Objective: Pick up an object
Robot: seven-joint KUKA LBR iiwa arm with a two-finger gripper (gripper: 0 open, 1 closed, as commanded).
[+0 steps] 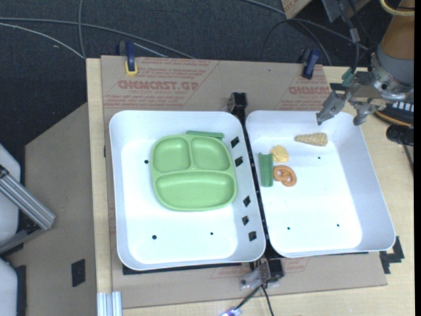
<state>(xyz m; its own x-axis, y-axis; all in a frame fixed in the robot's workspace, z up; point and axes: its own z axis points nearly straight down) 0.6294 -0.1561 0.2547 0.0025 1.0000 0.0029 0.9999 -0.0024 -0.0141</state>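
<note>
The right bin (348, 196) holds a tan cone-shaped piece (312, 138) near its far side, a small yellow piece (279, 153), an orange pretzel-shaped piece (285, 176) and a green stick (265, 169) by the left wall. My gripper (342, 115) hangs above the far right corner of this bin, up and to the right of the cone. Its two fingers stand apart, open, with nothing between them.
The left bin (131, 229) holds a green divided plate (193, 173). Black clips run along the seam between the bins. Blue clamps (131, 59) hold the cardboard base at the far edge. Cables lie on the dark floor behind.
</note>
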